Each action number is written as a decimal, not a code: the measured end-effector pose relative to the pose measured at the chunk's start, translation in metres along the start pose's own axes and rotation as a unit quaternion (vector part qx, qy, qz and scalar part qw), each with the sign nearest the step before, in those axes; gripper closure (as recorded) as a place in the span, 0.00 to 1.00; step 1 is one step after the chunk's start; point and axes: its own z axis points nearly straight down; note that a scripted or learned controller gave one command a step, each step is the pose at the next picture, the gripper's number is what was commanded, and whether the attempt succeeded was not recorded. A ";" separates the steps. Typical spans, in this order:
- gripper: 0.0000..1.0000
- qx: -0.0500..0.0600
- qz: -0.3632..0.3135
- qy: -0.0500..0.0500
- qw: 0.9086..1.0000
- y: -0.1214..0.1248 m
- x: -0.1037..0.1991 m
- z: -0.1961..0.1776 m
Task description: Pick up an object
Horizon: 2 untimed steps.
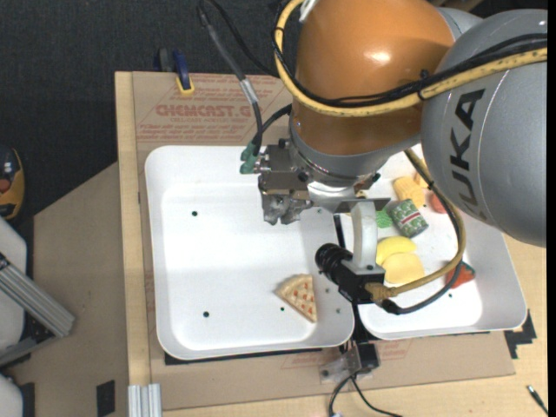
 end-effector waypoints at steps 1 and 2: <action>1.00 -0.003 -0.004 0.002 1.000 0.030 0.040 0.029; 1.00 -0.007 -0.002 0.002 1.000 0.080 0.040 0.021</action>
